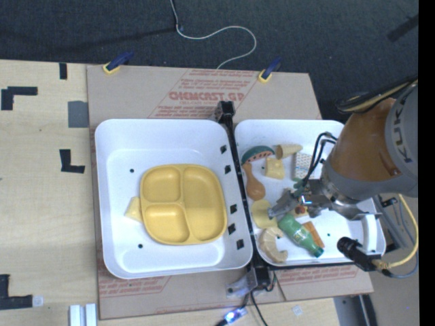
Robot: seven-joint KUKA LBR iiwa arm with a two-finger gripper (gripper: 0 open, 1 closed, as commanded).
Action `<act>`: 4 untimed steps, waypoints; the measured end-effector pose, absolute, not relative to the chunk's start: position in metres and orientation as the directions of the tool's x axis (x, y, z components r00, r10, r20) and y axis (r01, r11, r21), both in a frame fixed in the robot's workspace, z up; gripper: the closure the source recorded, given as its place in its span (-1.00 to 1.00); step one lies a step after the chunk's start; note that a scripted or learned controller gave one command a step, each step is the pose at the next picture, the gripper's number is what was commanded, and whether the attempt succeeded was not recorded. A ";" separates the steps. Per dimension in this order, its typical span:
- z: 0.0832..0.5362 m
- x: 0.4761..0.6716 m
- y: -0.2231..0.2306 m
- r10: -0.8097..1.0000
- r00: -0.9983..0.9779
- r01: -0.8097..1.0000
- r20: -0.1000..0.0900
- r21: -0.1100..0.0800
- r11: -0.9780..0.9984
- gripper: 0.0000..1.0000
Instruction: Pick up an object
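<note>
Two bins sit side by side on a cardboard sheet (204, 97), the left bin (112, 182) holding a divided plate (183, 204) near its middle. The right bin (326, 129) holds a cluster of small items (mostly toward its left half), among them a bottle (299, 234) lying near the front wall and a spoon (253, 182) just beside the shared wall. The gripper (293, 204) reaches in from the right, over that cluster, just behind the bottle.

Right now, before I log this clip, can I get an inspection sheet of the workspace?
Surface: cardboard sheet under two white bins.
Job's things: right bin holds a green bottle, small wooden spoon, pale food-like toys.
Clutter: left bin holds a yellow divided plate over a yellow scrap.
End effector: end effector low over the right bin's pile; nothing seen held.
Cables: white cord behind the bins.
Surroundings: dark carpet.
</note>
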State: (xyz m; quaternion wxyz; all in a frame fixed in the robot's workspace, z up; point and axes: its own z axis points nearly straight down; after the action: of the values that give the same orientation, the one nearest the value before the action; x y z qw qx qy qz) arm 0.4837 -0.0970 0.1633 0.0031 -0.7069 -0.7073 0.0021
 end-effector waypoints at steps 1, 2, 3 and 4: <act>0.100 0.487 -0.097 1.000 0.000 1.000 0.002 -0.008 0.000 -1.00; 0.084 0.487 -0.096 1.000 -0.001 1.000 0.000 -0.003 0.001 -1.00; 0.094 0.487 -0.096 1.000 -0.001 1.000 -0.001 0.000 0.001 1.00; 0.151 0.496 -0.096 1.000 -0.002 1.000 0.000 0.000 0.002 1.00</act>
State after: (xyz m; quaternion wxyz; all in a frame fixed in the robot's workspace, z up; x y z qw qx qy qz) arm 0.4958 -0.0959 0.1512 0.0002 -0.7065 -0.7077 0.0001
